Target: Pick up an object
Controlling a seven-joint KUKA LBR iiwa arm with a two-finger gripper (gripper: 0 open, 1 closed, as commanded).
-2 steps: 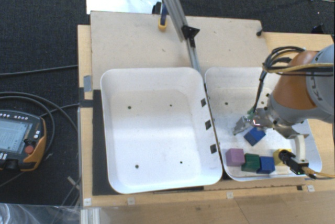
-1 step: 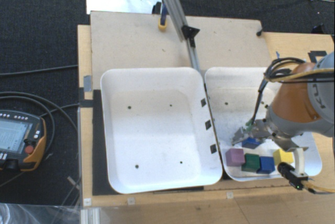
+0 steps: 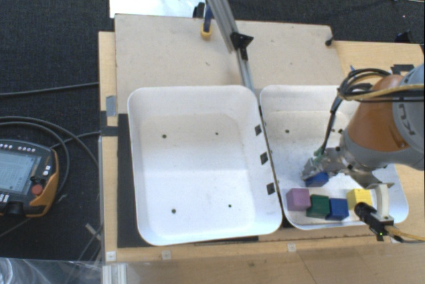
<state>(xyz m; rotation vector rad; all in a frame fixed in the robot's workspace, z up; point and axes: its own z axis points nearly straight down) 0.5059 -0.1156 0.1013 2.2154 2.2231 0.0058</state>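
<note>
Blue block (image 3: 318,178) sits right under my tool (image 3: 317,167); I cannot tell its state. Purple (image 3: 298,198), green (image 3: 320,205) and yellow blocks (image 3: 360,197) crowd just beyond, so I may snag one.

purple block (image 3: 298,198), green block (image 3: 319,206), blue block (image 3: 338,209), yellow block (image 3: 360,197)

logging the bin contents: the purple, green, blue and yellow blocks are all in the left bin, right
Not quite: the camera view shows the purple block, green block, blue block and yellow block in the right bin, along its near edge, not the left bin.
</note>
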